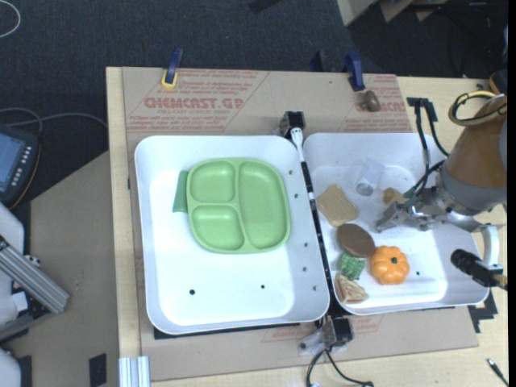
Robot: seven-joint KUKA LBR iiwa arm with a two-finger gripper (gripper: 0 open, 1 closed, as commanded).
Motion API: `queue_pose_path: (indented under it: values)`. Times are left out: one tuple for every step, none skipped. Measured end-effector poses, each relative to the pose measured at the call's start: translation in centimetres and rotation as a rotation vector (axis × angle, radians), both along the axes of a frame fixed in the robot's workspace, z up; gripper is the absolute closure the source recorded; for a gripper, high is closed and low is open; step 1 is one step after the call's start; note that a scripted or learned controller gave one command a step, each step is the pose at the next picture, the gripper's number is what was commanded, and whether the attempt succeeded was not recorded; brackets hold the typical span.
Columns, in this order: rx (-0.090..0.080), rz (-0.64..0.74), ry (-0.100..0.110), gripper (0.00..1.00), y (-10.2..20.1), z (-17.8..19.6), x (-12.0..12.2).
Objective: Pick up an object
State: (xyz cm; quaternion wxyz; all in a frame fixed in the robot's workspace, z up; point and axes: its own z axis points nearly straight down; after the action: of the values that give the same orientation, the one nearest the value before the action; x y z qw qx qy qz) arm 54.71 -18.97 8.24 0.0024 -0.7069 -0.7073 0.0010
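In the right bin (451,293) lie several small things. An orange toy pumpkin (389,265) sits toward the near side, with a brown oval piece (355,239) just to its left and a tan slice like bread (337,204) farther off, beside the bin's left wall. Near the brown oval, toward the near edge, are a small green block (351,265) and a pale wedge like a sandwich piece (351,289). A clear, faint cup-like thing (368,177) rests toward the far side, and a small tan bit (393,195) lies to its right.

The gripper (393,216) reaches in from the right, low over the middle of this bin, close to the small tan bit and far of the pumpkin. Whether its pincer is apart or together cannot be told; nothing is seen between it.

The left bin (161,240) holds a light green divided tray (238,204) with three compartments, a darker green edge showing at its left side.
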Motion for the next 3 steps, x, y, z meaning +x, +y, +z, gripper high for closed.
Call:
queue_pose_path:
  values:
    - [-0.002, -0.001, -0.005, 1.00, -0.1, 1.3, 0.1]
    - [-0.005, -0.001, -0.012, 1.00, -0.8, 7.3, 0.7]
    - [-0.005, 0.000, -0.012, 1.00, -1.0, 11.7, 1.0]
